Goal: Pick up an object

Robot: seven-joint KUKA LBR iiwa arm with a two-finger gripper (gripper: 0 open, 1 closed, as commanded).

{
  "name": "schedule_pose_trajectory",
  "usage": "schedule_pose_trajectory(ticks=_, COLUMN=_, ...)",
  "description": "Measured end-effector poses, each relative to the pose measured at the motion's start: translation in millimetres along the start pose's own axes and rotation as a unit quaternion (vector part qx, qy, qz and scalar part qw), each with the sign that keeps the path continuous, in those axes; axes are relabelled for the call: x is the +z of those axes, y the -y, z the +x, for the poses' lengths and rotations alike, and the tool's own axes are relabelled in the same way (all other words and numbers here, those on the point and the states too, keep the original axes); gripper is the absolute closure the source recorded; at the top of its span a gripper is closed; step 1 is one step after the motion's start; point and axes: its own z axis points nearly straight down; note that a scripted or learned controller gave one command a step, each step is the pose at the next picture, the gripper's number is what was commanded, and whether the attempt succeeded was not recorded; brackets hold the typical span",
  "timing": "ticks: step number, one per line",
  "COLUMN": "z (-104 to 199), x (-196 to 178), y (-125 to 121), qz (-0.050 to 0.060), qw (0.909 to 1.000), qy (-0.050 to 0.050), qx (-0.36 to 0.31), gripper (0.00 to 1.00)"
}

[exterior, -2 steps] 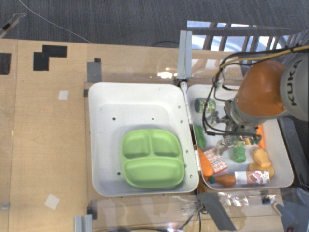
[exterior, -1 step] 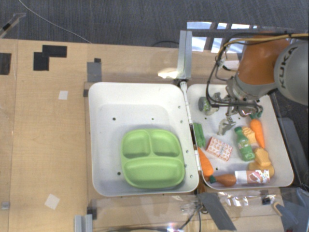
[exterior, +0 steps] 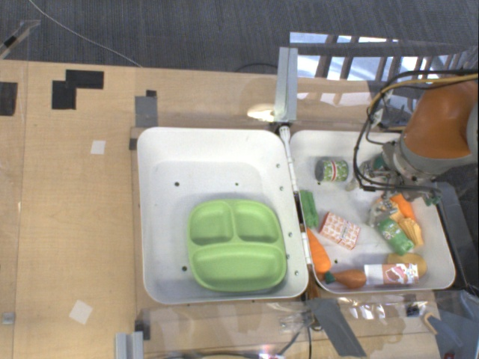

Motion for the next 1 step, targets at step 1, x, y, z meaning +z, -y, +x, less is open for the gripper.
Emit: schedule_pose_trajectory(ticks=1, z=-54.5, x=-12.3, y=-44.7, qz=-0.005, qw=0.9991, qy=-0.008, qx=-0.04, gripper=0.0)
